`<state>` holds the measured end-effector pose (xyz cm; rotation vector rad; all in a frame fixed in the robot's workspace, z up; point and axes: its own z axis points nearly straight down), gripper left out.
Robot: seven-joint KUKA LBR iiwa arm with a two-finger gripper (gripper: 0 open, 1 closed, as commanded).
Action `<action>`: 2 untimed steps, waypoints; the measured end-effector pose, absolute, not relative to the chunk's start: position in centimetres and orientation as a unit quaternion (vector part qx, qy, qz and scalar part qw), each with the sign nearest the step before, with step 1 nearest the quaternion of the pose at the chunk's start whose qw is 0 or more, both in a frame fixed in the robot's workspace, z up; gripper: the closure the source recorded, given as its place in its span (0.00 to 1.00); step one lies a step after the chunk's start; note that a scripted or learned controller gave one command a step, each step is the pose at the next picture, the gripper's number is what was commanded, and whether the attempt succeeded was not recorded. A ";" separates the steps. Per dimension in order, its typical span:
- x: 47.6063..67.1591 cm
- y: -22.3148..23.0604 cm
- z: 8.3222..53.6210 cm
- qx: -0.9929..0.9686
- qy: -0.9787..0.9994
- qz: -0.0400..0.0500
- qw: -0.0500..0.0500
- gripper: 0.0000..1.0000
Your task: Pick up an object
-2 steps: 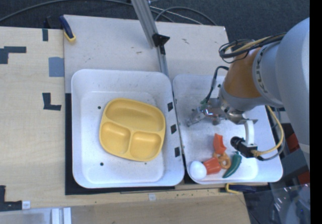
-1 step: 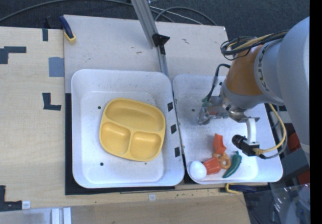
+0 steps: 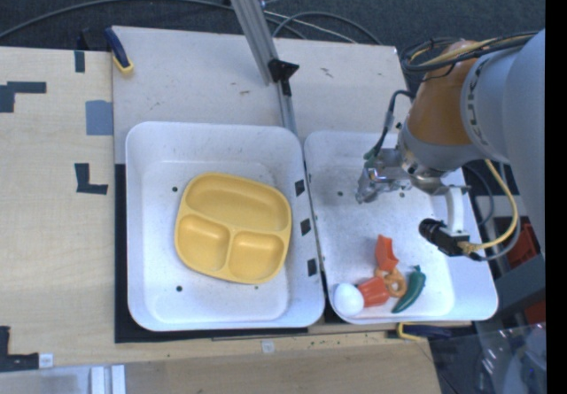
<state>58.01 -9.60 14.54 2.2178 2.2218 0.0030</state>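
**Small toys bunched in one corner, tool hanging above them**

From the overhead camera, the pickable things all lie in the right-hand shallow white bin (image 3: 332,206), crowded into its near corner: a white egg-shaped piece (image 3: 348,298), an orange plastic carrot-like toy (image 3: 384,252), another orange-red lump (image 3: 376,289) touching the egg, a small tan ring (image 3: 395,281) and a dark green pepper-shaped toy (image 3: 411,289). They look like hollow play food, so I'd judge them light, stiff and a bit slick; the egg would likely squirt out of a pinch, while the upright orange carrot piece offers flatter sides to close on.

The tool (image 3: 370,185) hangs over the far half of that bin, well apart from the cluster, with nothing between its tips; whether it is spread or closed I cannot tell, as the metal parts blur together.

The yellow three-compartment plastic plate (image 3: 233,227) sits in the left bin, away from the cluster.

Where the toys overlap, their outlines merge, and the grey arm (image 3: 496,104) covers the bin's far right corner and the desk beyond.
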 end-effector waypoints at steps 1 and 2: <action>57.3 -9.3 19.2 0.706 0.708 0.001 0.001 1.00; 57.7 -9.0 25.5 0.706 0.708 0.002 0.003 1.00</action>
